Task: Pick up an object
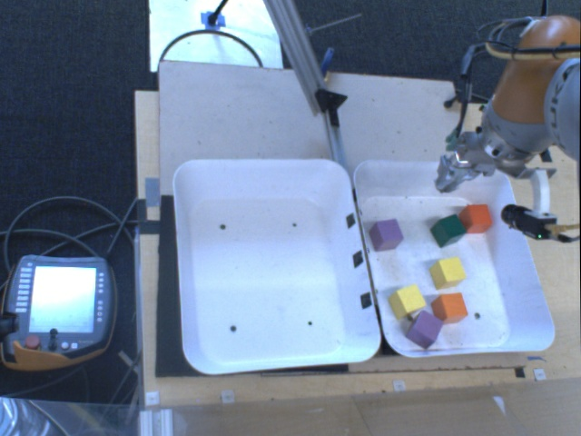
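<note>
The right bin [517, 271] holds several small blocks. A purple block [386, 234] lies near its left wall. A green block [448, 230] touches an orange block [476, 217] toward the back. Nearer the front lie a yellow block [448, 272], another yellow block [407, 301], an orange block [449, 308] and a purple block [424, 329]. My gripper [450, 174] hangs over the back of the right bin, above and behind the green block, with nothing visibly in it.
The left bin [195, 243] stands beside the right one. A slanted metal pole [304, 53] crosses the back of the bench. A teach pendant [56, 312] with its cable lies on the floor at the left.
</note>
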Controlling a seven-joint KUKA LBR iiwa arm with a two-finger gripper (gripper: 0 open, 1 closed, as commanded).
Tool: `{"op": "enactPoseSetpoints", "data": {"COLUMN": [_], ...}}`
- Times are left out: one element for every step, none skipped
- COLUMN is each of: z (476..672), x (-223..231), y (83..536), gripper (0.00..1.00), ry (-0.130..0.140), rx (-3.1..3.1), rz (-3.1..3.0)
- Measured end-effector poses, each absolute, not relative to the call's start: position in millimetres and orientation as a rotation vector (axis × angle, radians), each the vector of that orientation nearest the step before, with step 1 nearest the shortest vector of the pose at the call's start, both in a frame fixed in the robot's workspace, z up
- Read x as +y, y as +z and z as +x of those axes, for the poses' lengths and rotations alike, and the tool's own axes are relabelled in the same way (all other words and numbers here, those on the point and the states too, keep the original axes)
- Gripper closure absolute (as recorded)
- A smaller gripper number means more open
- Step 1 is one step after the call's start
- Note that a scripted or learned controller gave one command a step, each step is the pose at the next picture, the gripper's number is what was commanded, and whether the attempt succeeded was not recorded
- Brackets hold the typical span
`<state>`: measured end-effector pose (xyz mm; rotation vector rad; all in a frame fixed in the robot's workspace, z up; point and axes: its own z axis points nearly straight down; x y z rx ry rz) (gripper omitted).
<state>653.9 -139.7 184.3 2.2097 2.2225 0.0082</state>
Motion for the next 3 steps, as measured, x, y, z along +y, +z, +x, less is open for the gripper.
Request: {"op": "enactPoseSetpoints", "data": {"z": [656.0,640.0,613.9], "x": [-140,-80,-31], "y": [239,234,226], "gripper": [1.0,1.0,1.0], "ry": [0.008,0.003,0.0], "rx": [2.222,2.233,2.233], "rz": [2.21,2.211,2.213]}}
